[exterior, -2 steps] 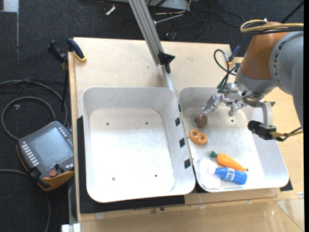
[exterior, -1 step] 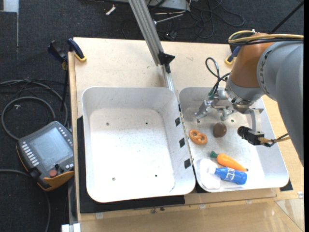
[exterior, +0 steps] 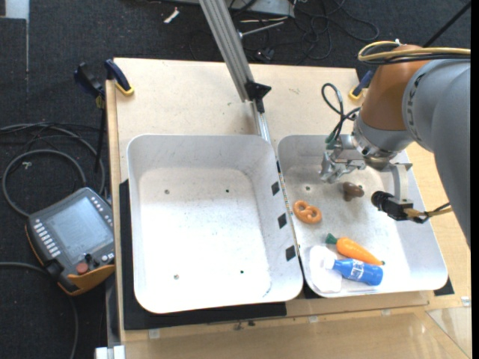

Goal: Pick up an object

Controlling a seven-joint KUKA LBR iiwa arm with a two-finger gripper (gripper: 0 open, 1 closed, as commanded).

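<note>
No writing can be read on anything here; the blue bottle (exterior: 359, 271) carries a label too small to make out, and the handheld control pad (exterior: 73, 238) lying on the dark carpet far to the left of the tool shows only a grey screen and small buttons.

The worktop (exterior: 187, 96) is pale, speckled wood, with two shallow white bins side by side on it. The left bin (exterior: 150, 155) sits well to the left of the tool; the right bin (exterior: 426, 253) lies under it. A slanted metal rail (exterior: 224, 40) runs from the top edge down to the gap between the bins, up and to the left of the tool. Cables trail over the carpet behind the worktop.

The tool (exterior: 334, 172) hangs low over the far part of the right bin, below the arm's orange band. Whether its fingers are apart or closed cannot be told from this angle, and nothing is seen held in it.

Just to its right and slightly nearer the camera lies a small brown lump (exterior: 352, 191). Nearer and a little left is an orange pretzel-shaped piece (exterior: 307, 212). Further toward the front lie a toy carrot (exterior: 358, 250), the blue bottle, and a white piece (exterior: 323, 268) touching the bottle.
</note>
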